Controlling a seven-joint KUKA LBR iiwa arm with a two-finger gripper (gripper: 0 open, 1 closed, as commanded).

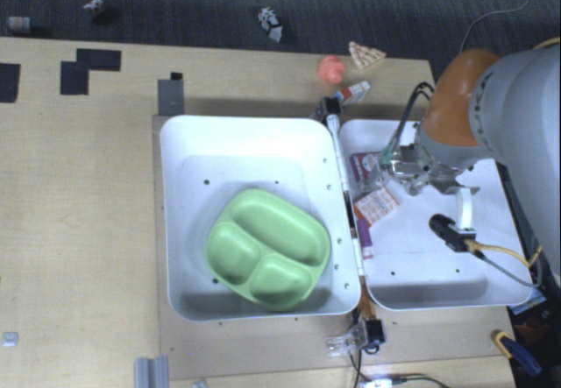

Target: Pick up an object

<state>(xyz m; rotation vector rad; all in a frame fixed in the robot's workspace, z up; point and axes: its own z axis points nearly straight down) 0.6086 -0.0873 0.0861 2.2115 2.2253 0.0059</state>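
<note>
A KUKA arm's tool (396, 169) hovers low over the right-hand bin (491, 285) on the counter (79, 229), near that bin's left wall, where small printed packets (375, 201) lie just beside and below it; whether the tool is open or closed cannot be told from above. A clean pick likely calls for descending squarely over one packet, clear of the bin wall. A green divided tray (267, 246) rests in the left bin (184, 202), well apart.
</note>
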